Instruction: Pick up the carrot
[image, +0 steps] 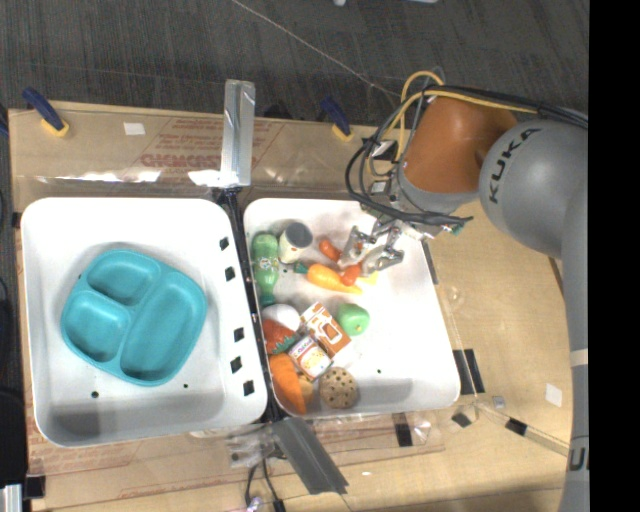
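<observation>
We see the grey arm (530, 180) reaching in from the right over the right bin (425, 340). Beside it, the left bin (40, 300) holds a teal divided plate (135, 315). In the right bin, toy food clusters toward the left wall: a green bottle (265, 262), a small carton (325, 330), a cookie (339, 388) and a green apple (354, 320). The gripper (372, 250) hangs low near the bin's upper edge; we cannot tell how its fingers are set. The carrot (325, 276) lies on the bin floor just left of the gripper, beside a small red piece (329, 248).
</observation>
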